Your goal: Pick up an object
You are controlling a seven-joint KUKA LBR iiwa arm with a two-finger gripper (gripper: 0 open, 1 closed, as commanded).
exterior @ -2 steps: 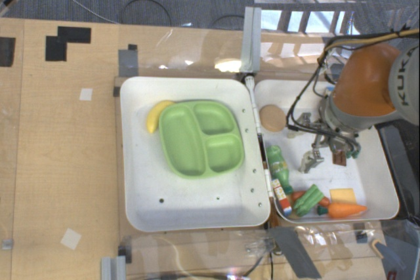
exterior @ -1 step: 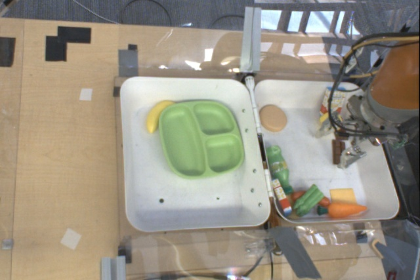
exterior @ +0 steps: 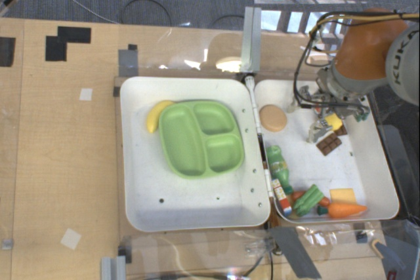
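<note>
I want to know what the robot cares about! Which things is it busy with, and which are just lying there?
In the job:
- grey two-finger gripper, low in the right bin
- small yellow block and brown chocolate-like bar beside it

Just lying about:
- green divided plastic plate
- yellow banana
- round tan bun
- green bottle
- orange carrot

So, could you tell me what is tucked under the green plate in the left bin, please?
A yellow banana pokes out from under the green plate's upper left corner. The rest of the banana is covered by the plate, as is anything else beneath it.
</note>
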